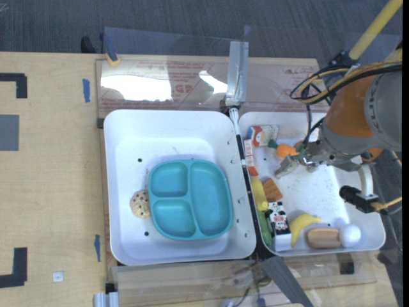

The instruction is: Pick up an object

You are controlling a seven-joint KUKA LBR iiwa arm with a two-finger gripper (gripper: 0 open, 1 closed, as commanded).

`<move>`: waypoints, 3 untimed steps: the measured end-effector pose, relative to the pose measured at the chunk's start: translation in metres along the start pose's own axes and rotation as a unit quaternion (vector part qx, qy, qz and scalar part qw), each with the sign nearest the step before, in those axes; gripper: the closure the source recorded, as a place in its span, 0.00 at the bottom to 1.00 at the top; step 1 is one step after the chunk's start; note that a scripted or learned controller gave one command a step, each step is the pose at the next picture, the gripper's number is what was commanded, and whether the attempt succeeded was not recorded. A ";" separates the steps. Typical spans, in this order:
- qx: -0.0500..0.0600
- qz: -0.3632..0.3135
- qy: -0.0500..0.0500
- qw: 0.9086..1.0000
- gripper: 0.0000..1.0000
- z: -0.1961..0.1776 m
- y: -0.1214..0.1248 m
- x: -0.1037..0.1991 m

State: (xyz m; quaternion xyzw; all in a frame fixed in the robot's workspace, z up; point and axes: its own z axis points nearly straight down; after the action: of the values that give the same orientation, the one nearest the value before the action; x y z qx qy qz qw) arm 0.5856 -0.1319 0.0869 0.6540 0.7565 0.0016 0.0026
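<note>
The gripper hovers in the right bin, fingers narrowly parted, holding nothing. A small orange object lies just beside it at 11 o'clock. A banana and white egg rest toward 5 o'clock.

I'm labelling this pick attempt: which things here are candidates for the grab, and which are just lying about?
In play, right bin:
gripper
carrot
carton
banana
hot dog
white ball
corn

Lying about, left bin:
blue tray
cookie
</note>
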 end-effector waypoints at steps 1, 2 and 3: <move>0.002 0.000 0.000 1.000 0.00 0.001 0.058 -0.013; 0.013 -0.026 0.010 1.000 0.00 0.001 0.071 -0.056; 0.018 -0.028 0.011 0.999 1.00 -0.006 0.070 -0.054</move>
State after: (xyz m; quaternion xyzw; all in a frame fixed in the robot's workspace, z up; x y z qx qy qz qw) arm 0.6625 -0.1752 0.0937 0.6324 0.7744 -0.0050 -0.0177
